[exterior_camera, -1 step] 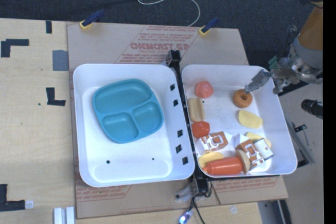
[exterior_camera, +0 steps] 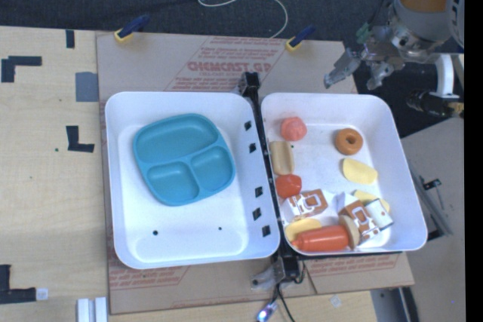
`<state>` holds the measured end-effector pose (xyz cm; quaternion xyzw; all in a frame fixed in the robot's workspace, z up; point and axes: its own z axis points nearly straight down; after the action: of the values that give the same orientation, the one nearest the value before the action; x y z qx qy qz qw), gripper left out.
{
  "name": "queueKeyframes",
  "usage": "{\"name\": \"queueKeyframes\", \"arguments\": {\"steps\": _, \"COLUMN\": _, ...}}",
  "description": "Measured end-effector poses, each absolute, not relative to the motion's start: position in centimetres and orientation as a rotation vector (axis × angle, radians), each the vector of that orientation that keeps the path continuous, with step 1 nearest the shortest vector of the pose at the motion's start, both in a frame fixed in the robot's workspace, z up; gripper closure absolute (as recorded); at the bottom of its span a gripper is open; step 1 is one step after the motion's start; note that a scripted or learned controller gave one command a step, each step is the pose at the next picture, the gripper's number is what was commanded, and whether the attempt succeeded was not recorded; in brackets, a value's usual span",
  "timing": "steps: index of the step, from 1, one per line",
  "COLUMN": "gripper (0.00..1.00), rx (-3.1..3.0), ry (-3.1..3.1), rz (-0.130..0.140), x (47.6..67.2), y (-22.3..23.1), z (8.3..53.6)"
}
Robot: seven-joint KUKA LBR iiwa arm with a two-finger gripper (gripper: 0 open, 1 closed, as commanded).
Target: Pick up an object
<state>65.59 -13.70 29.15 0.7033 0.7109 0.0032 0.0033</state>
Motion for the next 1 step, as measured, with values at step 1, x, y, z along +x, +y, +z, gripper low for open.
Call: {"name": "queueKeyframes", "arguments": {"steps": 1, "gripper": 0.00, "rx": 2.221, "ry": 2.231, "rz": -0.006, "x": 62.07, "y": -7.45, "z": 23.72}}
